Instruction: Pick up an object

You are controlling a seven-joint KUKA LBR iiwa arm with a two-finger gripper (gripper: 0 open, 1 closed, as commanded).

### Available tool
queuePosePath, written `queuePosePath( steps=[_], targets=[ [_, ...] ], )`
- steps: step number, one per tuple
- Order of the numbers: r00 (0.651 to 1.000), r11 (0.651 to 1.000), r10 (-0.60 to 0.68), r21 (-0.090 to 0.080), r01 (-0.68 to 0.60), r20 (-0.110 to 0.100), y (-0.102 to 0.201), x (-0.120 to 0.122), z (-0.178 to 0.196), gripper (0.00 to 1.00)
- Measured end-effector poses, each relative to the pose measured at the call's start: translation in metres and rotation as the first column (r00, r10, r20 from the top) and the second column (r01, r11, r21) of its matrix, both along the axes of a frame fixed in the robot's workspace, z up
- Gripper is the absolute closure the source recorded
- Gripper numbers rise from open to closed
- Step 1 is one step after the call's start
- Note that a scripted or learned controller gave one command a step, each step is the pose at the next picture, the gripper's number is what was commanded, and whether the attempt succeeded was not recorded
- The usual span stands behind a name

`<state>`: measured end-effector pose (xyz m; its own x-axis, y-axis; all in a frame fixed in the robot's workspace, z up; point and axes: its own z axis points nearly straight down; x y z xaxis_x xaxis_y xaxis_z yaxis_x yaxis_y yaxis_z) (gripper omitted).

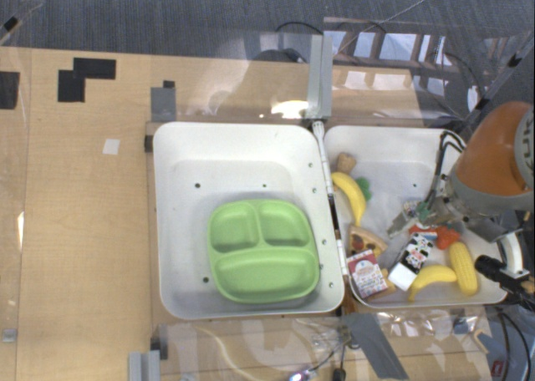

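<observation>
Bench: a pale wooden top (75, 229) with two shallow white bins set side by side; a few black squares are marked on its far left part.

Left bin (180, 162): it holds a green divided plate (263, 250), lying flat toward the near side, with two small compartments on its far half and one long one on its near half.

Right bin (384, 149): this is where the small things lie, crowded toward its near half.

Banana by the divider (351, 195): a yellow one lying lengthwise close to the wall between the bins, with a small brown piece (345, 160) just beyond its far end and a bit of green (364, 188) at its right side.

Near-left corner of the right bin: a small red and white packet (366, 275) lies against the near wall, with a brownish flat piece (365, 241) just beyond it.

Near-right part of the right bin: a second banana (435, 277) lies crosswise along the near wall, a yellow corn cob (464, 267) is just right of it, a black and white carton (412, 259) is just left of it, and an orange-red piece (445, 236) sits beyond them.

Arm (500, 162): it comes in from the right, its orange band over the right edge of the right bin.

Gripper (415, 214): low over the middle of the right bin, just beyond the carton and the orange-red piece; I cannot tell how it is set or whether it has anything.
</observation>
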<state>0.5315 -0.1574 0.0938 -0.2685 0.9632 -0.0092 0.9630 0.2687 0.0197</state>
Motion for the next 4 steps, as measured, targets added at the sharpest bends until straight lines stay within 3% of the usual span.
queuePosePath(
  steps=[1, 2, 3, 4],
  targets=[
    [0.989, 0.989, 0.15, -0.006, -0.15, 0.001, -0.009, 0.05, 0.002, 0.0],
    [0.988, 0.988, 0.153, -0.014, -0.153, 0.016, -0.01, 0.055, 0.016, 1.0],
    [1.0, 1.0, 0.021, 0.002, -0.021, -0.012, 0.025, 0.088, 0.118, 1.0],
    [1.0, 1.0, -0.008, 0.004, 0.008, -0.018, 0.049, 0.074, 0.014, 1.0]
  ],
)
